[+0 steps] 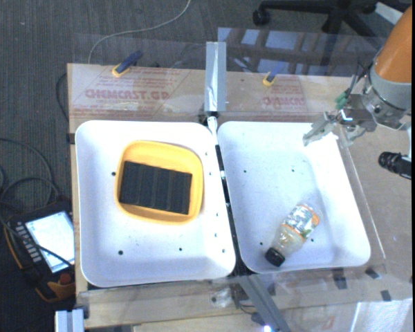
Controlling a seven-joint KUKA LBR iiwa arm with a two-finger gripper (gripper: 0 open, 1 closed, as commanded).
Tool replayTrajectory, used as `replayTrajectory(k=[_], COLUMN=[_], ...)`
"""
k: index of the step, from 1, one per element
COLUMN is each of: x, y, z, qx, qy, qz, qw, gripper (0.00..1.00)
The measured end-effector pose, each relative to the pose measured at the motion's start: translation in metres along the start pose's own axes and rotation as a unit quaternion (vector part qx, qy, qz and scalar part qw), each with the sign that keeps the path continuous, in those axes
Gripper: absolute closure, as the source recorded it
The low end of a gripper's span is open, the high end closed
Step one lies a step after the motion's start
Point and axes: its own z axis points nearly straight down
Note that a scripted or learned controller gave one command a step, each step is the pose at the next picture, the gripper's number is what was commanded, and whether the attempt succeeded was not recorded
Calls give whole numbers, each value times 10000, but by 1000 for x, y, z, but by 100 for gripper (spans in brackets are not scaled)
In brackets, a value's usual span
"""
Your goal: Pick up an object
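Observation:
A small clear plastic bottle (295,231) with a black cap and an orange-green label lies on its side in the right bin (263,158), near the front, cap pointing to the front left. A yellow dish (135,154) holding a black ribbed block (155,187) sits in the left bin (100,241). My gripper (329,134) hangs over the right bin's far right corner, well behind the bottle and apart from it. Its two fingers stand spread, open, with nothing between them.
A grey upright post (215,78) stands at the back between the bins. A brown board (145,92) with small clamps lies behind them. Cables and a tablet (45,237) rest on the floor to the left.

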Motion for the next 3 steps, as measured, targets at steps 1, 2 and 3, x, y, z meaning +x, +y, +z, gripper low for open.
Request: replayTrajectory(k=[1,2,3], x=[0,19,-27], y=[0,-59,-94], z=[0,79,173], qx=[0,3,-11], qy=[0,8,12], qz=[0,-167,487], qw=[10000,9999,9988], gripper=[0,0,0])
